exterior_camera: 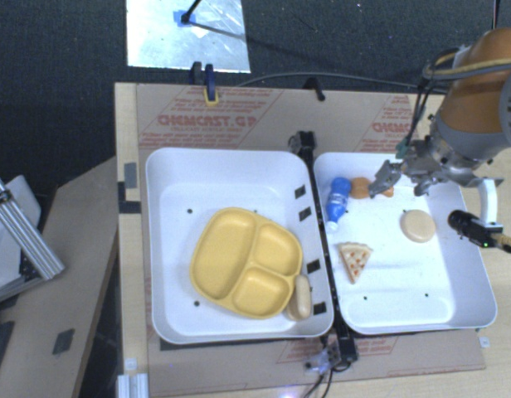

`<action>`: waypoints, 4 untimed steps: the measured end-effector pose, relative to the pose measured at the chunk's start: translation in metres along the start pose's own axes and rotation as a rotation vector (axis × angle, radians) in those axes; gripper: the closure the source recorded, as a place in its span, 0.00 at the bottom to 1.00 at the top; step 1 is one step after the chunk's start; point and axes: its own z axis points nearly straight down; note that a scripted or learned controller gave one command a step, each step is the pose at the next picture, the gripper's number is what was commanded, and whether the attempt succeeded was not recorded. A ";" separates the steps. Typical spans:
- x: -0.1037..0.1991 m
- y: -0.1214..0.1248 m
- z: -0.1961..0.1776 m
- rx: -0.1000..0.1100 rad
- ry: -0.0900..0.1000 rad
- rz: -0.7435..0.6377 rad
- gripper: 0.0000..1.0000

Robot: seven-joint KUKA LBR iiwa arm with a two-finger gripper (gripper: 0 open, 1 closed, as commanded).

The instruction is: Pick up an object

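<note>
The gripper (pixel 386 178) hangs over the right bin's (pixel 467 305) back edge, directly above a small orange object (pixel 380 191) beside the blue bottle (pixel 338 199); whether its jaws are spread cannot be told.

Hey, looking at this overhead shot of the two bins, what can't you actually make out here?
- Gripper, camera view: small and blurred, so its finger state is unclear.
- Orange object in the right bin: partly covered by the gripper, so its identity and any contact are unclear.
- Arm: cut off by the right edge.
</note>
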 end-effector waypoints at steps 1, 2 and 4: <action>0.000 0.002 -0.007 -0.012 -0.001 -0.002 0.00; 0.003 0.012 0.038 -0.011 -0.001 -0.003 0.00; -0.002 0.012 0.133 -0.007 -0.009 0.002 0.00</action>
